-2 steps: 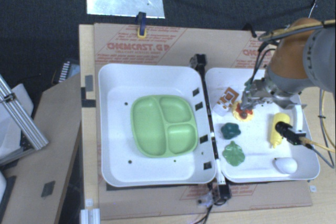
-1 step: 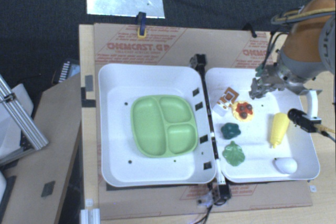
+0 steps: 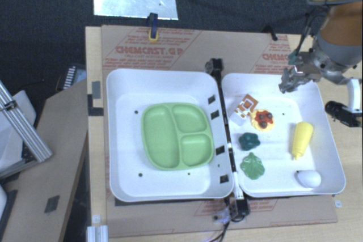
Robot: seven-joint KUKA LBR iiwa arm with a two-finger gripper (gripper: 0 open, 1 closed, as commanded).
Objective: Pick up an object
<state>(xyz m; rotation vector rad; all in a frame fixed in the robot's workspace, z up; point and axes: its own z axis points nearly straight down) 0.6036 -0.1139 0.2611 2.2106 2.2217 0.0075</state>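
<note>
While arm (image 3: 340,25) hangs over right bin (image 3: 329,150) far corner, gripper (image 3: 290,81) state: can't tell. Pizza toy (image 3: 263,119) just below-left of it; yellow bottle (image 3: 302,139) below.

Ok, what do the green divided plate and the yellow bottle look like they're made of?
The green divided plate looks like moulded plastic with a matte finish: one even pale green and soft rounded compartment ridges. The yellow bottle also seems plastic, smooth with a slight sheen, possibly a toy; at this sharpness I can't rule out rubber.
</note>
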